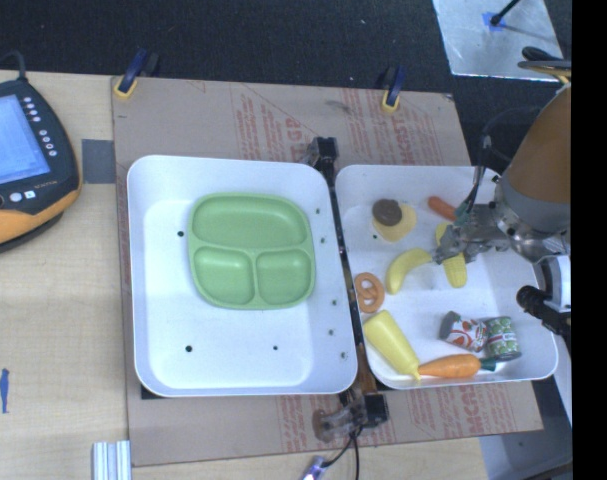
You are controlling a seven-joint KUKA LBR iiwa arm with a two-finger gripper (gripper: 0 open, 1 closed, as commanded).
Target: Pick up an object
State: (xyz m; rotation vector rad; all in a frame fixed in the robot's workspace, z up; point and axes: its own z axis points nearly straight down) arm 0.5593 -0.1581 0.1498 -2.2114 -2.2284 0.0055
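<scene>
Two shallow white plastic bins sit side by side on a brown cardboard sheet. The left bin (163, 358) holds a smooth, pale green divided plate (251, 249) with three rounded compartments. The right bin (543, 363) holds small toy foods: a curved yellow plastic banana (407, 267), a brown twisted pretzel (369, 289), a glossy yellow pepper-like cone (391, 340), a slim orange carrot (448, 368), a crumpled printed can (481, 335), a yellow cupcake with a dark brown top (390, 217), and a small orange sausage-like piece (441, 207). The grey metal two-finger gripper (455, 251) hangs over the bin's upper right part, directly above a short yellow block-like piece (455, 272); whether its fingers are spread or closed cannot be told.
</scene>
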